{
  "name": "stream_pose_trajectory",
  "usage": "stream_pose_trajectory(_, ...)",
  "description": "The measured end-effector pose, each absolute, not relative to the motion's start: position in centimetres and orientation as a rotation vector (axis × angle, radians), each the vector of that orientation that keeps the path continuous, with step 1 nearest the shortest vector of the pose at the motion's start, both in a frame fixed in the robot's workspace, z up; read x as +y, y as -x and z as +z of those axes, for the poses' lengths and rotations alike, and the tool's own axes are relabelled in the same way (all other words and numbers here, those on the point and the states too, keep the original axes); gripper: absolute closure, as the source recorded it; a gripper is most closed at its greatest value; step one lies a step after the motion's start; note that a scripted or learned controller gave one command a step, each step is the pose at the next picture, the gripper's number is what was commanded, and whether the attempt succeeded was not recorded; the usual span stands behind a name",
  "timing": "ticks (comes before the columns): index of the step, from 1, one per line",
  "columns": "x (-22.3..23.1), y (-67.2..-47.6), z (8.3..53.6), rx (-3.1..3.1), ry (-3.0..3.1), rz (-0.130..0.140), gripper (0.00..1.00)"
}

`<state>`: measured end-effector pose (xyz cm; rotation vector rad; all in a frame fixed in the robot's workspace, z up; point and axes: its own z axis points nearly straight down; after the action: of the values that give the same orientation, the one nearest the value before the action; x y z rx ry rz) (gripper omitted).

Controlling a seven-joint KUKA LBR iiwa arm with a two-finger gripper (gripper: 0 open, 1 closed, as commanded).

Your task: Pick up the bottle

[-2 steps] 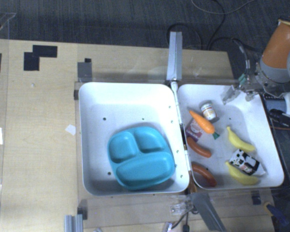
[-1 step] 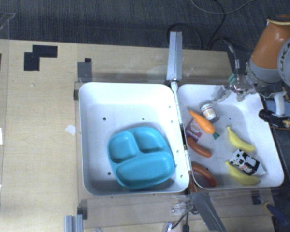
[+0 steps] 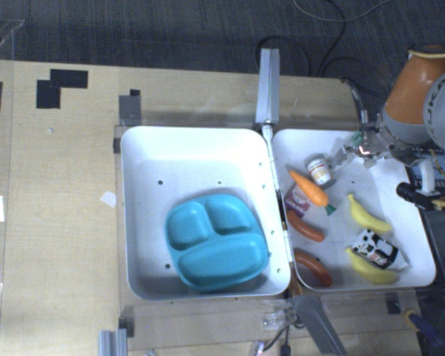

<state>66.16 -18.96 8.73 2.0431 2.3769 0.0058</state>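
Note:
The bottle is a small clear one with a pale cap and label, lying on its side in the upper left part of the right bin. My gripper reaches in from the right, low over the bin's back area. Its tip is just right of the bottle and slightly behind it. Nothing of the bottle shows inside the gripper. The grey arm with its orange band rises behind it at the right edge.
Beside the bottle lie an orange carrot, a purple packet and two sausages. Two bananas and a cow-patterned item lie nearer the front right. The left bin holds a blue divided plate.

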Motion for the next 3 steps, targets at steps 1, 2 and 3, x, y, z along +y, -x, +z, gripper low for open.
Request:
stream_pose_trajectory(1, -15.3, -67.1, 14.9, 2.281, -2.151, 0.008, 0.00)
stream_pose_trajectory(2, -17.4, -67.0, 9.4, 2.291, -2.142, 0.004, 0.00)
stream_pose_trajectory(3, -19.1, -67.1, 19.9, 2.307, -2.119, 0.008, 0.00)
